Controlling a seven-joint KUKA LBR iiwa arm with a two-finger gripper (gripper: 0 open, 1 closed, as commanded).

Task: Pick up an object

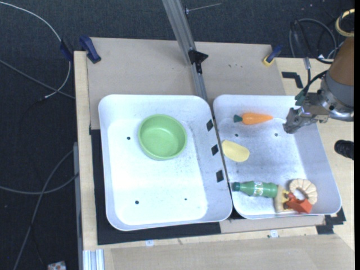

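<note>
Arm: grey w/ orange band, comes in from the right edge, wrist bent down twd the upper right part of the right bin.
Jaws: the gripper [292,124] hangs over the right bin's upper right corner, tip pointing down-left. Too small & dark to read; can't tell if open or closed. Nothing seen betw. them.
Carrot: orange toy carrot [254,118] w/ green tip, lying flat near the top of the right bin, green end twd the left. Just left of the gripper, a gap betw. them, not touching as far as I can see.
Yellow piece: pale yellow oval thing [235,151], poss. a toy lemon or chip, below the carrot, near the bin's left wall.
Bottle: green bottle [256,189] w/ white label, on its side along the bin's lower part, cap end twd the left.
Lower right corner: tan ribbed ring shape [304,190] beside a red-orange block [298,206], both just right of the bottle, close tog.; edges hard to separate.
Right bin: white bin [320,156], shallow, floor looks grey-speckled in the middle.
Left bin: second white bin [163,207] alongside, holds a green bowl [162,136], upright, upper middle.
Table: tan table [140,66] under both bins; blue clamp [89,48] at upper left, yellow clamp [273,54] at upper right; metal pole [180,21] slants down to the gap betw. the bins.
</note>
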